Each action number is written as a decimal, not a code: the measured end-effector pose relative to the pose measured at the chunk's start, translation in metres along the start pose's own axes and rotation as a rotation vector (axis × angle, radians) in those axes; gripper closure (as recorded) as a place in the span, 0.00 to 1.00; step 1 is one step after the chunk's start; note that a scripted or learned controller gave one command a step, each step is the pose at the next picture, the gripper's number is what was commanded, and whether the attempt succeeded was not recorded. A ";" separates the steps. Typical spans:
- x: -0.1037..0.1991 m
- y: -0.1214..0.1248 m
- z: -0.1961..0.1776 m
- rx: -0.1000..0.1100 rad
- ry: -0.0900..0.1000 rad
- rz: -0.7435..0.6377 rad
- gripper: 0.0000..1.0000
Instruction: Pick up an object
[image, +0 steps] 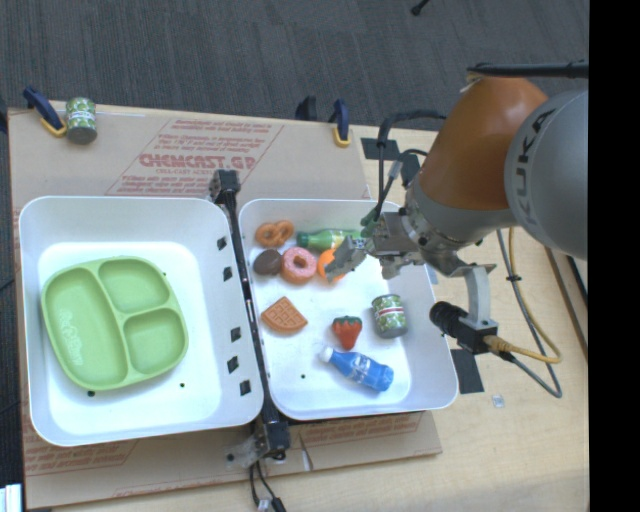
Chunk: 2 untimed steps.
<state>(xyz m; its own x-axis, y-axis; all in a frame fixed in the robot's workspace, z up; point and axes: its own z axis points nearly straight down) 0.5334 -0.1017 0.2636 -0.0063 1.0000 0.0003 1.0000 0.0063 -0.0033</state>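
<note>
The end effector (347, 262) hangs low over the upper part of the right bin (430, 385), its fingers pinching an orange piece (327, 264) beside the pink donut (298, 264) and green bottle (322, 240). Lower in that bin lie a waffle (284, 316), strawberry (347, 330), small jar (389, 315) and blue bottle (358, 369). The left bin (210, 400) holds a green divided plate (113, 322).
</note>
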 end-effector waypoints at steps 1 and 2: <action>-0.013 0.023 0.125 0.003 0.000 0.000 0.00; 0.010 -0.046 0.173 0.002 0.001 -0.002 0.00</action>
<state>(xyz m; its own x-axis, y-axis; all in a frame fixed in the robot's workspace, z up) 0.4864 -0.0922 0.0911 -0.0079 1.0000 0.0015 1.0000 0.0079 -0.0055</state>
